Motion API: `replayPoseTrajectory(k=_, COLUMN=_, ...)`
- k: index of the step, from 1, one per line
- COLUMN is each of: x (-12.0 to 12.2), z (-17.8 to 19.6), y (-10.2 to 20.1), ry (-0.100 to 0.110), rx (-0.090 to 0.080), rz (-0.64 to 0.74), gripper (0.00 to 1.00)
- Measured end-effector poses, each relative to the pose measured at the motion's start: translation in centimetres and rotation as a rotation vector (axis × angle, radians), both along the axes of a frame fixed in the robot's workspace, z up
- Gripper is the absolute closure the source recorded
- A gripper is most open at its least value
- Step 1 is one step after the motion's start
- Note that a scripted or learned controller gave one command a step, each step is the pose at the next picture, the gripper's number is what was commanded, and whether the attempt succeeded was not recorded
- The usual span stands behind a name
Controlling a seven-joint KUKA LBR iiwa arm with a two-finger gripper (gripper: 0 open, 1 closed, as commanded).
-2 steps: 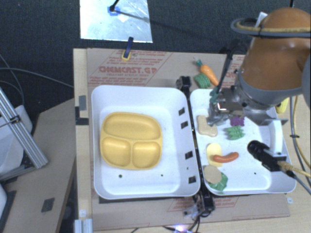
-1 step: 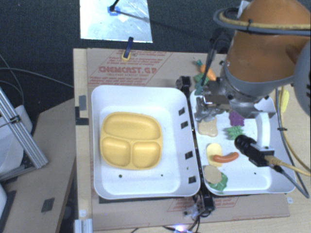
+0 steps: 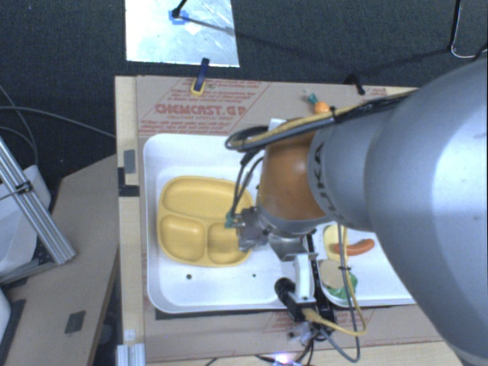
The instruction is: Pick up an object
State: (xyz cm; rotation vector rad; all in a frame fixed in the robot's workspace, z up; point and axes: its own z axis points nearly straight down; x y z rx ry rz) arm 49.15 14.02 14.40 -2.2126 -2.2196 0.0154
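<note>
Below, yellow tray (image 3: pixel 189 218) hugs bin's (image 3: pixel 164 284) left wall.

You are looking at a robotics lab or test cell: a large grey industrial arm (image 3: pixel 404 166) trailing loose cables (image 3: pixel 252 139) reaches over white bins (image 3: pixel 164 296) on a cardboard-covered surface (image 3: pixel 198 101), with aluminium framing (image 3: pixel 34 212) at the left and dark carpet (image 3: pixel 61 44) on the floor.

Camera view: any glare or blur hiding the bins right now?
Camera view: lighting is even and the yellow tray in the left bin looks sharp; the arm looms close and soft, covering most of the right bin; glare whitens the foil sheet above the bench.
</note>
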Motion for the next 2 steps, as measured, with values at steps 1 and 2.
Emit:
replayPoseTrajectory(k=1, x=0.0, z=-5.5, y=0.1, ry=-0.027, rx=0.0, rz=-0.007, gripper=1.0)
replayPoseTrajectory(k=2, x=7.2, z=-5.8, y=0.0, ry=0.005, rx=0.006, rz=0.0, gripper=1.0)
